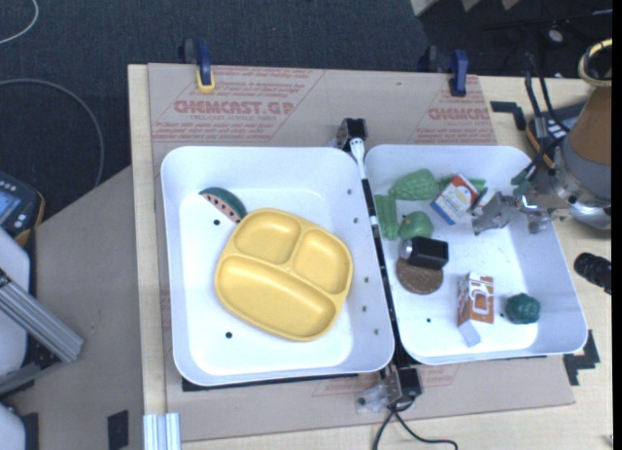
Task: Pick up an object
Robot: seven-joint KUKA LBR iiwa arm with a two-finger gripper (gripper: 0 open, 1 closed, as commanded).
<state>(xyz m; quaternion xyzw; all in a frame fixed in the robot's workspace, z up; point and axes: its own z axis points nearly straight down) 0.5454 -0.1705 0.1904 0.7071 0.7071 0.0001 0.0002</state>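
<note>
camera view: my gripper (pixel 503 213) hung over the right bin (pixel 554 273), near its far right side, above bare white floor. my fingers were apart, with nothing between them.

landmark used for all places: the small blue-and-white carton (pixel 455 197) in the right bin.

- gripper: just to the right of the carton, not touching it.
- green leafy toy (pixel 413 186): just to the left of the carton.
- green pepper-like piece (pixel 416 225): below-left of the carton.
- black block (pixel 426 249): below the carton, resting against a brown round disc (pixel 421 278).
- orange-and-white box (pixel 475 300): further below the carton, lying flat.
- dark green ball-like toy (pixel 522 309): well below and right of the carton, near the bin's near right corner.
- yellow divided plate (pixel 283 272) and watermelon slice toy (pixel 224 204): well to the left, in the left bin (pixel 185 273).

judgement: step in hand was the approach before the grasp. the carton looked the nearest candidate. to do it well i judged i should shift left until the carton sat midway between the fingers, turn the wrist so the fingers closed across its narrow faces, descend straight, and stop before the floor. risk noted: one finger could land on the carton's top or nudge it into the leafy toy. the orange-and-white box stood freer and seemed a fair alternative.
</note>
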